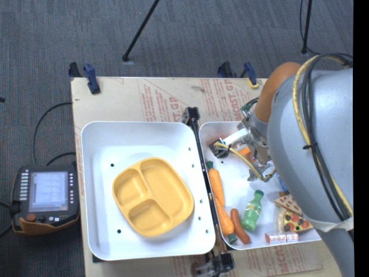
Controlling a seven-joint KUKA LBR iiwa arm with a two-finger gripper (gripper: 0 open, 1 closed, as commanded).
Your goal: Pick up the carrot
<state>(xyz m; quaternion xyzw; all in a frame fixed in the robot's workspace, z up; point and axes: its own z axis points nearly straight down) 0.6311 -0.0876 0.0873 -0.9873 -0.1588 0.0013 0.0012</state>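
Filling the right side of the camera view, the grey arm [314,143] bulks over the right bin [230,128], with its orange band [271,94] showing at the upper edge of the wrist. Bench [144,97]: pale board with red printed lettering, blue clamps at the far edge. Left bin [95,154]: shallow, white, holds a yellow divided plate [153,196] with three compartments, lying near the bin's middle, tilted in plan. Right bin: mostly covered by the arm; only its left part shows.

Gripper [262,169]: seen below the wrist among yellow cable loops and dark fittings, over the upper middle of the right bin. Whether it stands wide or narrow, cannot tell; too cluttered.

Carrot [217,188]: orange, long, lying along the left wall of the right bin, thick end toward the far side, green tip toward the near side. It is apart from the gripper, left of it and nearer the camera.

Other items in the right bin: a green bottle [252,210] just right of the carrot's lower half; a smaller reddish-orange carrot-like piece [240,226] near the front wall; a pizza slice toy [293,219] at the front right, partly under the arm; a small red-and-white packet [275,237] at the front edge.

Off the bench, left: a teach pendant [46,198] on the carpet.
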